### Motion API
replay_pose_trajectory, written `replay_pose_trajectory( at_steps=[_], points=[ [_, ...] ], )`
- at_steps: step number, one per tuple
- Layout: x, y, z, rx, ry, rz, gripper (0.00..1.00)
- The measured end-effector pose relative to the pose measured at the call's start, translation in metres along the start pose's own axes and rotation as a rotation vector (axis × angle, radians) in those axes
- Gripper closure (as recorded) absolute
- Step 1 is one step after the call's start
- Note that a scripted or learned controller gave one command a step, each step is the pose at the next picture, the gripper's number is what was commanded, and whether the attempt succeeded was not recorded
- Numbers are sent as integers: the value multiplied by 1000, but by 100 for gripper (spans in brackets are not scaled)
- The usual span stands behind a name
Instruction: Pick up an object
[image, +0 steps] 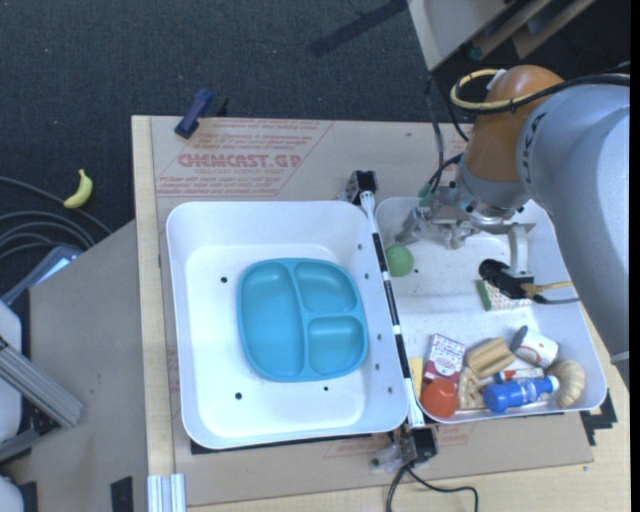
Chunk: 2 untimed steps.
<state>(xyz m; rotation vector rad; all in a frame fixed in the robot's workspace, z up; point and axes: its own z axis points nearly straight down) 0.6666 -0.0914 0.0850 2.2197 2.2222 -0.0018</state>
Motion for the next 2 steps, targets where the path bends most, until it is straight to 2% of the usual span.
replay_pose_trajectory(
  at_steps=[2],
  points=[
    [-1,0,0,0,0,0,0]
  ],
)
